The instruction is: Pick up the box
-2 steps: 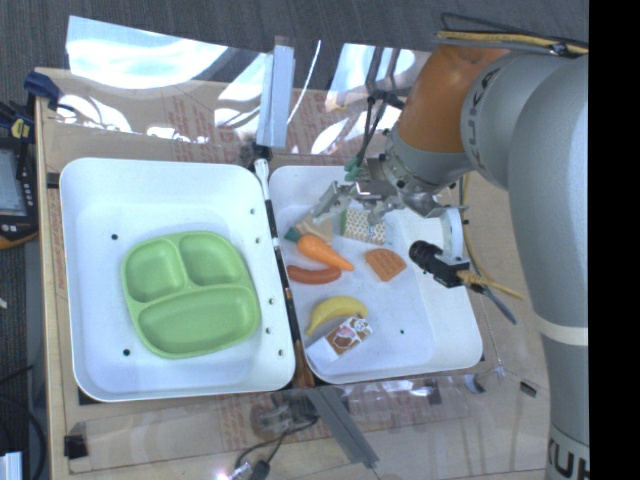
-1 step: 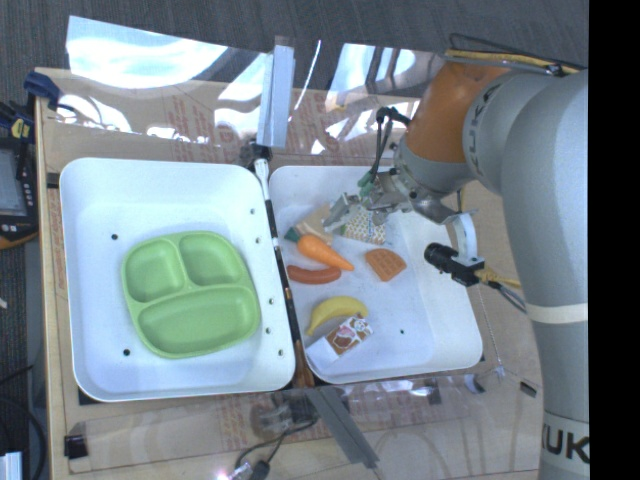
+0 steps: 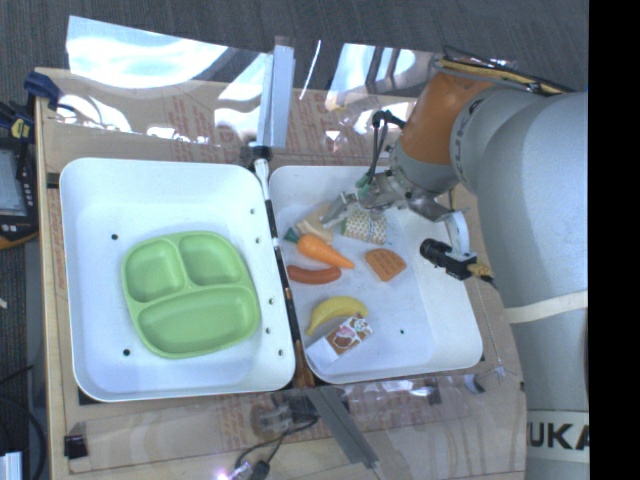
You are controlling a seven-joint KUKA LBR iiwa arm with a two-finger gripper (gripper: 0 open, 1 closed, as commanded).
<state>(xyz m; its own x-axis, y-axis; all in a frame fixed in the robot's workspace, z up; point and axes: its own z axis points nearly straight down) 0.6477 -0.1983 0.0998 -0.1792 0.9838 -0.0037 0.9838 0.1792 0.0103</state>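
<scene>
The box (image 3: 346,335) lies near the front of the right bin (image 3: 440,338), just beside the banana (image 3: 335,312). The gripper (image 3: 352,208) is at the far end of that bin, over a patterned item (image 3: 366,229) and close to the carrot (image 3: 322,251); its state cannot be determined. Risk: a descent here would probably contact the wrong item. The box sits close to the front wall and the banana, limiting finger clearance. Open floor lies to its right.
</scene>
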